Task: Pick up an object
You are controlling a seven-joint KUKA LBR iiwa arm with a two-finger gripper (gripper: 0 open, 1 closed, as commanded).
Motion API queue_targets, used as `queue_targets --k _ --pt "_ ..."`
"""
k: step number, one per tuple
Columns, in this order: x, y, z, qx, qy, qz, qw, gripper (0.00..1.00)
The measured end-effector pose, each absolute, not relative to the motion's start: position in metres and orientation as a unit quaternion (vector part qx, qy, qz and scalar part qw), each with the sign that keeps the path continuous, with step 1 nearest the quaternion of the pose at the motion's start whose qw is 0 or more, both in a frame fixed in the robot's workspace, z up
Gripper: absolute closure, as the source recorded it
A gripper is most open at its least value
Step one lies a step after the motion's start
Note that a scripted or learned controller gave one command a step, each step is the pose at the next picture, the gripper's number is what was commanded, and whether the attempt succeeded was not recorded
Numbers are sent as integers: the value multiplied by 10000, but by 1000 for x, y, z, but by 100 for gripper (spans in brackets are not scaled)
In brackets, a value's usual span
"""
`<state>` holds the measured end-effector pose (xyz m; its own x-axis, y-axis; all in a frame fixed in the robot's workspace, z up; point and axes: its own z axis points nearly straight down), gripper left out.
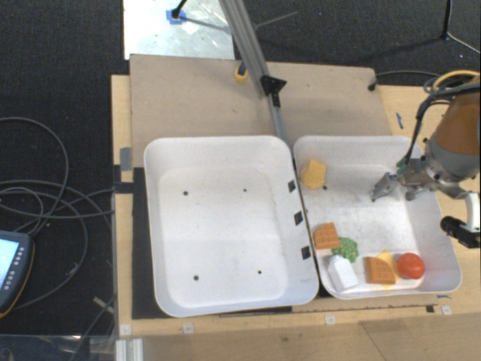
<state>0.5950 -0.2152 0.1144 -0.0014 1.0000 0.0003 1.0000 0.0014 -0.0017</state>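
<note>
Bench: brown board on a dark floor, with loose cables at the left and a grey pole slanting in from the top.
Left bin (161, 224): white, shallow, sitting just beside its twin.
Right bin (361, 150): holds every candidate object; the arm reaches over its right wall.
Gripper (382, 189): low over the upper middle of the right bin, pointing left; the fingers look slightly parted with nothing between them, though they are small and dark.
Yellow block (314, 174): alone near the bin's upper left, well apart from the rest and nearest the gripper.
Front cluster: orange waffle piece (326, 236) touching the green piece (348, 246), white block (343, 274) just below them, second orange piece (379, 270) with a yellow wedge (386, 259) behind it, and red ball (410, 265) at the right.
Step in hand: approach and choice of target; nothing is lifted yet.
Best choice: probably the yellow block, since it has free space on all sides.
Doing it well: centre the fingers over it, open wider than it, descend straight, close before lifting.
Risk: the crowded cluster invites a two-object pinch; the ball may roll away.
</note>
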Motion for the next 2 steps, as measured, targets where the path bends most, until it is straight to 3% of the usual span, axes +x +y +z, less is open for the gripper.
queue_targets --k 1,2 --pt "597 -216 128 -7065 -7077 -12 -20 100" --pt "594 -216 192 -7060 -7082 -19 -39 100"
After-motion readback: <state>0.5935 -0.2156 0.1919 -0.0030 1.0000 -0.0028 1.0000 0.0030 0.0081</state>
